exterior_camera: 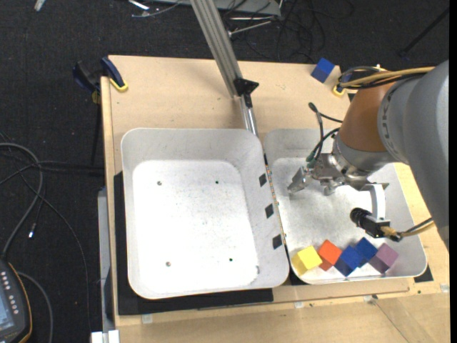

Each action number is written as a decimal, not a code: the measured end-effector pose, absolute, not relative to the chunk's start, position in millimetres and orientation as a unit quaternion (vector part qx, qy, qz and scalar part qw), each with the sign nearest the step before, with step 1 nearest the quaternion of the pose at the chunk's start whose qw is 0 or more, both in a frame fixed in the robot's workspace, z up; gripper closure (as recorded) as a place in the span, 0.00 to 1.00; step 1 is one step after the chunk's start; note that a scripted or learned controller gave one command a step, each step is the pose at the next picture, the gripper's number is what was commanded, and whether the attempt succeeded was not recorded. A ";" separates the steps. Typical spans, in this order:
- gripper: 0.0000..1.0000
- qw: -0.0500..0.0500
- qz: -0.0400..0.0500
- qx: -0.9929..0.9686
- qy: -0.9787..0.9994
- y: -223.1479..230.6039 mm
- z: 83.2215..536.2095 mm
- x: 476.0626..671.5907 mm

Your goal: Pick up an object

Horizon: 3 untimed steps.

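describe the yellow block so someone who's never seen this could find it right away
Start at the right-hand white bin, the one the arm reaches over, and look along its near edge, where four small blocks sit in a row. The yellow block is the leftmost, beside the orange block and nearest the divide between the bins; it is the only yellow one.

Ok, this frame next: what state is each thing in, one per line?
gripper: over the right bin, nothing visibly held
yellow block: resting in the right bin, near corner
orange block: resting beside the yellow
blue blocks: resting in the row
purple block: resting at the row's end
left bin: flat on the bench
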<state>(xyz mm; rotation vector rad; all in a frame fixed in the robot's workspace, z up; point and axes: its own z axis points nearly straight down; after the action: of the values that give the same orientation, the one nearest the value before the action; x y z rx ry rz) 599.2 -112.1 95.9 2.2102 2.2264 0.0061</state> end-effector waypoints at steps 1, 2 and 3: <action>1.00 0.001 0.000 0.705 0.709 -114.3 105.5 596.6; 1.00 0.002 0.000 0.704 0.710 -114.0 115.3 597.0; 1.00 0.003 0.002 0.705 0.709 -102.3 140.0 644.6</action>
<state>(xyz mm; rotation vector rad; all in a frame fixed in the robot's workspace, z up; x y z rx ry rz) 644.6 -102.3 140.0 2.2117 2.2235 0.0064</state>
